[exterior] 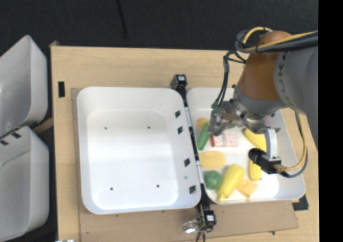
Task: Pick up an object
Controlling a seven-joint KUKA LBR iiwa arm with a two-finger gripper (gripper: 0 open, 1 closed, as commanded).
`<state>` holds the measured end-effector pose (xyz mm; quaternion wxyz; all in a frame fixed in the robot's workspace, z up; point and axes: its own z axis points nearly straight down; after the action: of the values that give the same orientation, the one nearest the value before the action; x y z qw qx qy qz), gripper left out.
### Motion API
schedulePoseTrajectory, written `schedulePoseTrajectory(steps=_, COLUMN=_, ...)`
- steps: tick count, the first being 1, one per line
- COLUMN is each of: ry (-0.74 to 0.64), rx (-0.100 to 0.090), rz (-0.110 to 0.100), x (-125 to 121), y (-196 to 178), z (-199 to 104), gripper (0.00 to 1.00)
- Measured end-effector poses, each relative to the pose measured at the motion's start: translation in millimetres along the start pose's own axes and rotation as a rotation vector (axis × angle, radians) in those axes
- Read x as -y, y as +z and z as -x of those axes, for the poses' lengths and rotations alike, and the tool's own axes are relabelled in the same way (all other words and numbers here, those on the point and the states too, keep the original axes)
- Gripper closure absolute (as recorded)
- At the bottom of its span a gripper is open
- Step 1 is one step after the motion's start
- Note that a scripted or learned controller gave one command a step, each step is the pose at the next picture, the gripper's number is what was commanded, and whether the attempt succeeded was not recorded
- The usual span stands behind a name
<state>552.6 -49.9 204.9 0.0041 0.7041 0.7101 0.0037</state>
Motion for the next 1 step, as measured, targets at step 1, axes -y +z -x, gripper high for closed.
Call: schedulePoseTrajectory(steps=1, ry=0.002, rx=0.001, rz=0.006, x=-70.4, y=-132.8, z=-36.5, gripper=1.0)
